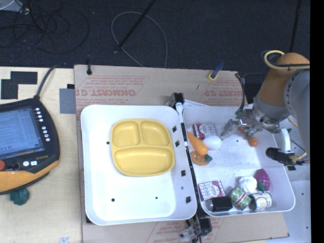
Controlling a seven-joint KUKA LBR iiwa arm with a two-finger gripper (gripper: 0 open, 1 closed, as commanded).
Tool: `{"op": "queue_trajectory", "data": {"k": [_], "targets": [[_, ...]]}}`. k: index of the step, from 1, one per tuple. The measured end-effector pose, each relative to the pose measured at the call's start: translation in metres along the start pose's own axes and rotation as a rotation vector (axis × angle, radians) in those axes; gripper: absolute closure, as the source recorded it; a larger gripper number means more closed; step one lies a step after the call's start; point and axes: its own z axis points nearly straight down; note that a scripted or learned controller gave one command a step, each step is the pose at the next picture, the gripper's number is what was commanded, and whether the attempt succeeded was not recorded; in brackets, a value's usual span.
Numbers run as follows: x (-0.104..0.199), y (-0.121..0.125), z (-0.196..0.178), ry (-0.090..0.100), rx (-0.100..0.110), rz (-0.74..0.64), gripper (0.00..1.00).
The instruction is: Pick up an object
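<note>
My gripper point(237, 130) hangs over the back part of the right bin point(281, 206), its fingers spread open with nothing between them. A small orange piece point(252, 142) lies just right of the fingertips. To the left of the gripper lie a white egg point(213, 143), a carrot point(197, 144) and a red-and-white carton point(202, 130). An orange slice point(200, 159) rests below the carrot. Along the bin's front sit another carton point(211, 190), a black object point(221, 203), a green can point(241, 199), a white can point(262, 201), a white lump point(248, 183) and a purple object point(262, 176).
The left bin point(96, 186) holds a yellow divided plate point(143, 147). A teach pendant point(25, 138) lies on the bench at the far left. The arm's grey body with its orange band point(283, 75) stands over the right bin's back right corner.
</note>
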Motion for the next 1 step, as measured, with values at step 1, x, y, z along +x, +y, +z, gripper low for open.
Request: {"op": "queue_trajectory", "data": {"k": [1], "targets": [[-0.0039, 0.0005, -0.0958, -0.006, -0.011, -0.002, 0.0]]}}
